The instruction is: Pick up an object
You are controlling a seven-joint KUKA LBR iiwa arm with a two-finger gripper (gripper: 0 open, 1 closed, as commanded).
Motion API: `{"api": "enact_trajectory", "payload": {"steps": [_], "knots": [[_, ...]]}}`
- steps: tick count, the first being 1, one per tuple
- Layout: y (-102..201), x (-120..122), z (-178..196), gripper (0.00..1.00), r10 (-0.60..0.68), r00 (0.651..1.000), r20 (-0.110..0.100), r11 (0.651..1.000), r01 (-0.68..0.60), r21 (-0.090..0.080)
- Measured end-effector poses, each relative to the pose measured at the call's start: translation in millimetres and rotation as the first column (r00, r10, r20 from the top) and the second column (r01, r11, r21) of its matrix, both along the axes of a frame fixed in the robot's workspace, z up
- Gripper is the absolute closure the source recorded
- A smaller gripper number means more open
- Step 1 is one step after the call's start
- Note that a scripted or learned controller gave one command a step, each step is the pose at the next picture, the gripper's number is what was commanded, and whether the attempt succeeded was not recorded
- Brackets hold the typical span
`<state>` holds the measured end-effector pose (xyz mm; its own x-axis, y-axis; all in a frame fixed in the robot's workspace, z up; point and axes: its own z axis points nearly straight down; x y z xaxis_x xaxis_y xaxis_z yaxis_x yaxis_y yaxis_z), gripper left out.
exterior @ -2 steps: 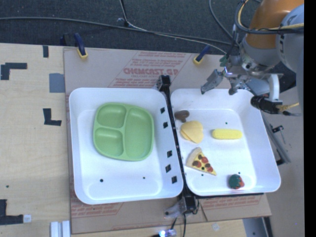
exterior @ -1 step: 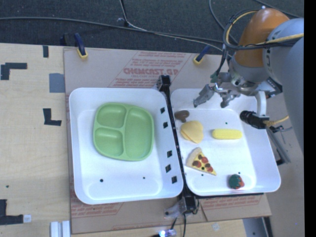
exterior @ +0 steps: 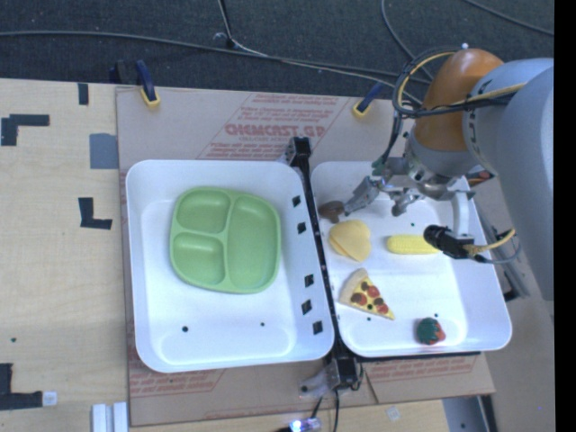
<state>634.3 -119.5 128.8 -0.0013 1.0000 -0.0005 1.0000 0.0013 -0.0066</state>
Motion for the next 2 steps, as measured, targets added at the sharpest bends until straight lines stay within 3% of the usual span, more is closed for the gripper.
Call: {"api": "enact_trajectory", "payload": {"steps": [1, 2], "knots": [[-7.7, 1.2, -26.2, 0.0, -0.005, 1.0, 0.01, 1.0, 0.005, -0.011], [-1.1, -0.2, -22.9, 1.0, -0.001, 1.0, 0.003, 1.0, 0.001, -0.002]]}}
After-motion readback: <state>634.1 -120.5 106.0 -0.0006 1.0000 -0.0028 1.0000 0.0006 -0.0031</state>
